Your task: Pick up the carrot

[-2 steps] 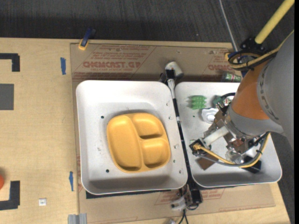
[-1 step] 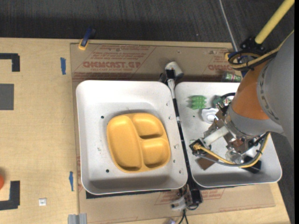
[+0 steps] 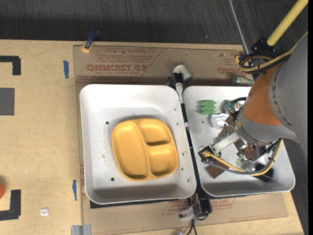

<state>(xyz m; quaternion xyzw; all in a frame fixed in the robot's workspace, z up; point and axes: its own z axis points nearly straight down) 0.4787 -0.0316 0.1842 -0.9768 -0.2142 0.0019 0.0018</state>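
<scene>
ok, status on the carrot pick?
Two-finger gripper low in right white bin; finger state unclear. Carrot not identifiable. Small green object nearby. Yellow divided plastic tray in left bin.

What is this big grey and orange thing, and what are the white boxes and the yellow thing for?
The grey and orange thing is a robot arm. A camera above the bench looks down on it. The arm reaches in from the right, and its gripper, a kind of metal hand, is low inside the right bin. A small green toy lies there too. The left bin holds a yellow tray with three sections. I cannot tell if the gripper holds anything; wires and metal parts hide its tip.
</scene>
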